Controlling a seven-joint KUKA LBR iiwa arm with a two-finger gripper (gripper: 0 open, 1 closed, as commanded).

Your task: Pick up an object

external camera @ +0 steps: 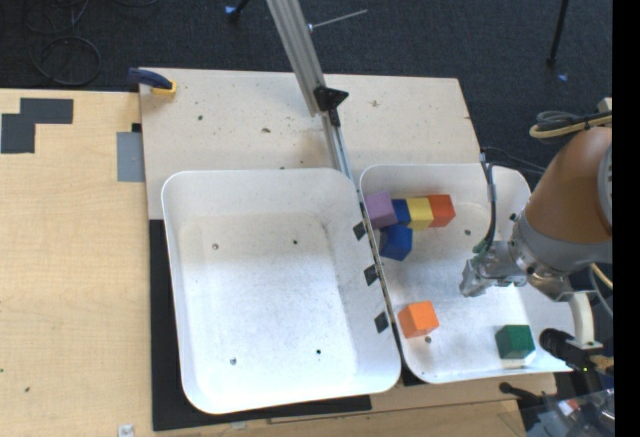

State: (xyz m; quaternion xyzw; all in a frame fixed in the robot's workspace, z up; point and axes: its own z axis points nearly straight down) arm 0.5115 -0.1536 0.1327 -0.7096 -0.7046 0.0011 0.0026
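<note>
1. Dark carpet strewn with cables frames a pale bench (300,115) bearing two shallow white bins side by side, with an aluminium post (295,25) slanting up from between them.

2. Every candidate object sits in the right bin (440,373). A purple block (379,209), a blue block (397,241), a yellow block (420,212) and a red-orange block (441,209) are bunched together at its far-left corner, touching one another. An orange block (418,318) rests near the divider at the near side, and a green block (515,341) lies toward the near-right corner.

3. Reaching in from the right, the grey arm with its orange band (570,190) hangs its gripper (480,280) over bare floor in the middle of that bin, between the cluster, the orange block and the green block, touching none of them.

4. Whether the claw is spread or pressed together cannot be told at this angle; nothing is seen between its tips.

5. Judged from this, the pick is not yet made: all six blocks lie on the bin floor, none lifted. What remains appears to be nearly everything, namely settling over one block, closing on it and raising it clear.

6. Speckled white, the left bin (260,295) plays no part so far.
</note>
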